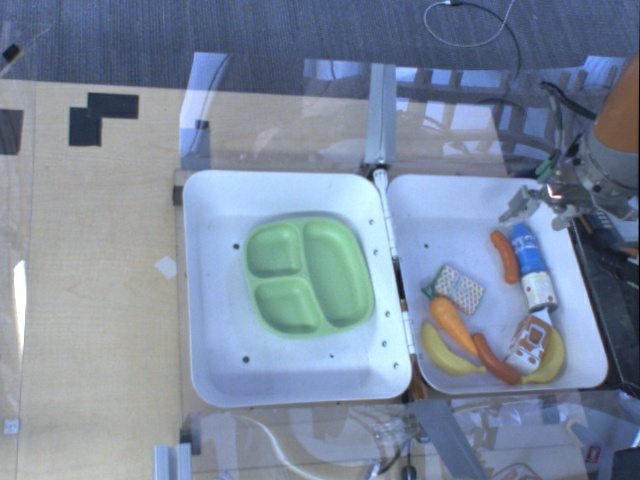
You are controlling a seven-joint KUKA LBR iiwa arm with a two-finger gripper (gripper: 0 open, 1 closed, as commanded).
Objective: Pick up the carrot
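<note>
The arm point(612, 138) is grey with an orange band (black cables alongside), ending in a metallic gripper point(540, 206).

Site: robotics lab test cell | Evidence: two white bins point(200, 268) sitting on a wooden bench point(90, 298); clear guard panels point(290, 118) standing behind; loose cable point(480, 28) lying on grey carpet point(250, 8); toy food filling one bin

Grey arm with orange band at the view's right edge, tool point(540, 206) angled down-left, fingers spread apart
</note>
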